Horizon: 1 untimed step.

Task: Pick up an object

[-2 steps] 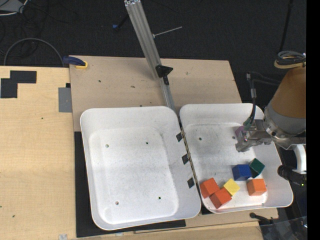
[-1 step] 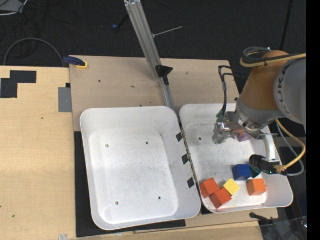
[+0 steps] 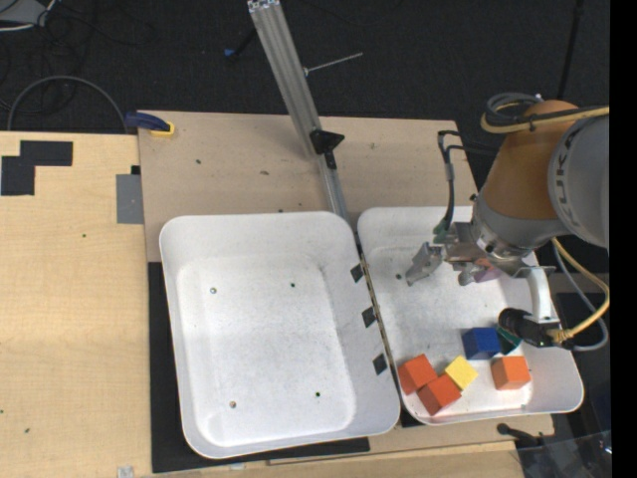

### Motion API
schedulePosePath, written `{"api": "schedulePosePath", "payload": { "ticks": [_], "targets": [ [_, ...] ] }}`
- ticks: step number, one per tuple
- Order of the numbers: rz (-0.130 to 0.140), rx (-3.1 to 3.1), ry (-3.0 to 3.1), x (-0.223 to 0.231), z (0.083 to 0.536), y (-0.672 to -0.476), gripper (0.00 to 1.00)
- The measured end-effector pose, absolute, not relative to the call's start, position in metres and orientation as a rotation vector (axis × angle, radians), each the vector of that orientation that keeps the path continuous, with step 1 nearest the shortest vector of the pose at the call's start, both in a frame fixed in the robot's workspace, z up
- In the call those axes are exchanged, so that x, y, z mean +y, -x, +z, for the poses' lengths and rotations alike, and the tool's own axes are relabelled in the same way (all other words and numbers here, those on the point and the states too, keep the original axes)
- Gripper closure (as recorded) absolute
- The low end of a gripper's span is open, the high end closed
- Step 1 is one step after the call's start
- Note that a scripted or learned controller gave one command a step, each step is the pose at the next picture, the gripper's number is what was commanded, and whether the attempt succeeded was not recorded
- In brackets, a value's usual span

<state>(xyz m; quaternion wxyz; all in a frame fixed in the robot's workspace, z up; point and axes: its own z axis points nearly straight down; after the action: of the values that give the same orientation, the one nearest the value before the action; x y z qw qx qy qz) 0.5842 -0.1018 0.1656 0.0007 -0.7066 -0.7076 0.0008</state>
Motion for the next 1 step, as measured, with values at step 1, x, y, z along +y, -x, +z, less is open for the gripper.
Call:
{"api": "schedulePosePath", "payload": {
  "ticks": [1],
  "targets": [
    [0.004,-2.224,2.216,-0.1026,0.1753,-0.584,1.0]
  ]
}}
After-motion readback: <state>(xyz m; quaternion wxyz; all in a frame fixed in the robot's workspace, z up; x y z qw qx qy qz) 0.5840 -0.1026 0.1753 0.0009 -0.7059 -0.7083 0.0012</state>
